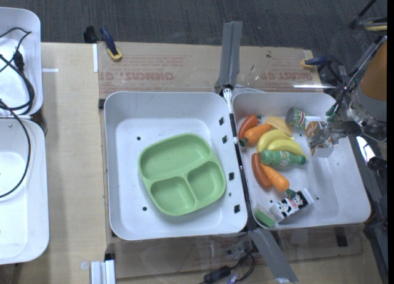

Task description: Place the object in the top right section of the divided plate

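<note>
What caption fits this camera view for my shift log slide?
Gripper low in the right bin beside piled toy food; green divided plate waits in the left bin.

The divided plate (181, 182) looks like smooth, matt green plastic. Both white bins (123, 215) have a smooth, faintly glossy plastic look. The bench (71, 153) shows pale wood grain, and the toy banana (285, 147) looks shiny plastic.

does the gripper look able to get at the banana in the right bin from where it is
Probably yes. The gripper hangs just right of the toy pile, and the banana lies on top with its upper side uncovered. The green bottle pressed against it could get nudged.
</note>
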